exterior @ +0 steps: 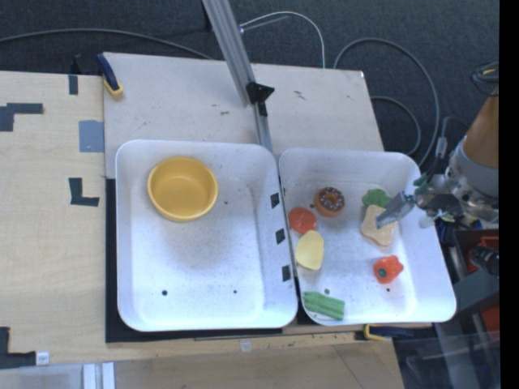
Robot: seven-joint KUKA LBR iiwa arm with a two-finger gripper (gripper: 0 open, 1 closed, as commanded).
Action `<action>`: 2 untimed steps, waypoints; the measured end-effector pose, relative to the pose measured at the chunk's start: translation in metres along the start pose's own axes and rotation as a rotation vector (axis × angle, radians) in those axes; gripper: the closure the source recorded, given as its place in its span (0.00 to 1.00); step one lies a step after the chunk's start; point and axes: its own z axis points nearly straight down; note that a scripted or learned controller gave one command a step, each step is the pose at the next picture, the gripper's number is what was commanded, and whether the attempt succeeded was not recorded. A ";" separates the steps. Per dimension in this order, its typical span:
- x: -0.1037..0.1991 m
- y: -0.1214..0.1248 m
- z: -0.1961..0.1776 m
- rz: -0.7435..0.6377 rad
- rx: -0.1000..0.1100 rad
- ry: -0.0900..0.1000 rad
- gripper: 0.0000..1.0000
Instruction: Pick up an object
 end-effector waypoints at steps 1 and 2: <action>0.000 0.000 0.000 0.000 0.000 0.000 0.00; 0.002 -0.001 0.043 0.001 0.004 0.000 0.00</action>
